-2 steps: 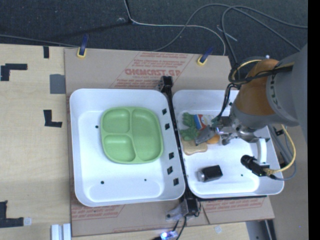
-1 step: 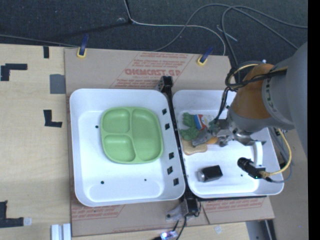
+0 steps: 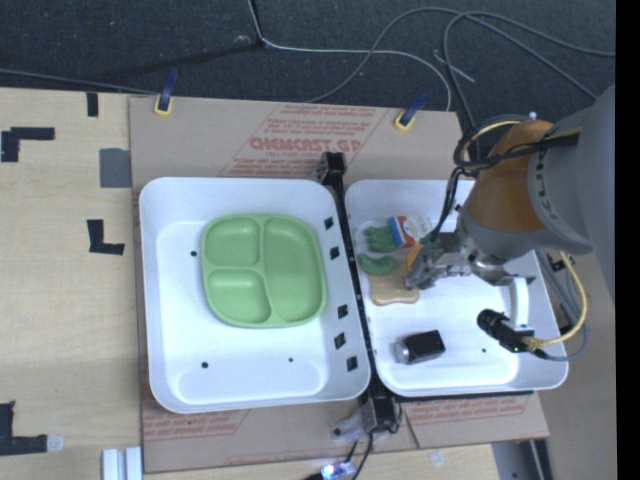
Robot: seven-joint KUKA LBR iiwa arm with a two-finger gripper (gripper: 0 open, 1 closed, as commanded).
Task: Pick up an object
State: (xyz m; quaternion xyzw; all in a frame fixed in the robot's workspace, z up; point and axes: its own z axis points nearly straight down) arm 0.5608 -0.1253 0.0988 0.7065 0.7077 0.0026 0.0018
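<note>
just left of the end effector [image 3: 425, 268] lies a tan object [image 3: 392, 290].

You are looking down from one fixed camera above the worktop [image 3: 60, 268], tilting slightly toward twelve o'clock, framing both bins [image 3: 160, 298], arm [image 3: 560, 198] entering at three o'clock.

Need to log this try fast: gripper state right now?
Gripper: low in the right bin over the small items; holding anything cannot be told.

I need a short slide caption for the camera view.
KUKA arm's gripper low over small items in the right bin; green divided plate in the left bin.
</note>
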